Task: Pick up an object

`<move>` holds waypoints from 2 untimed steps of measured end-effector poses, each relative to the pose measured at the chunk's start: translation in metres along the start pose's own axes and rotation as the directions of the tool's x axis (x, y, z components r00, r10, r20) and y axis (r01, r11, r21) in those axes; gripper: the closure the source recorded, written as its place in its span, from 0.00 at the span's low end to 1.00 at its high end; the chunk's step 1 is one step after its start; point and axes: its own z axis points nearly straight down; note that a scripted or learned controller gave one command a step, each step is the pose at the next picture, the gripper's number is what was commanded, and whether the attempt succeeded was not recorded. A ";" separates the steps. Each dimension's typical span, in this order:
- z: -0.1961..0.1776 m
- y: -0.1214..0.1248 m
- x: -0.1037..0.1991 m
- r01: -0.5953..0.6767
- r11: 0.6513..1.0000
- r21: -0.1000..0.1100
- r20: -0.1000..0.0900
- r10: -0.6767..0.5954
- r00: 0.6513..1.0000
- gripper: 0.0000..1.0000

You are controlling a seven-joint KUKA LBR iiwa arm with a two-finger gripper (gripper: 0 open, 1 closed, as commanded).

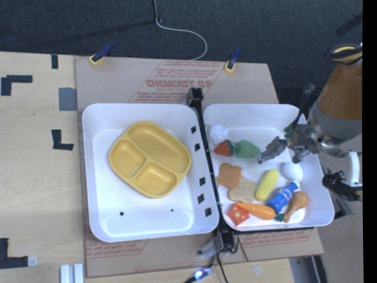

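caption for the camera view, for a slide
Gripper hovers open over the right bin of toy food; a yellow tray sits in the left bin.

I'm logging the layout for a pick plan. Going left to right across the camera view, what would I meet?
Yellow divided plate in the left bin → toast slice → green toy vegetable → corn cob → blue bottle → gripper over the right bin.
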 end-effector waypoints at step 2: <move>0.037 0.007 0.004 0.005 1.000 -0.010 0.002 -0.005 1.000 0.00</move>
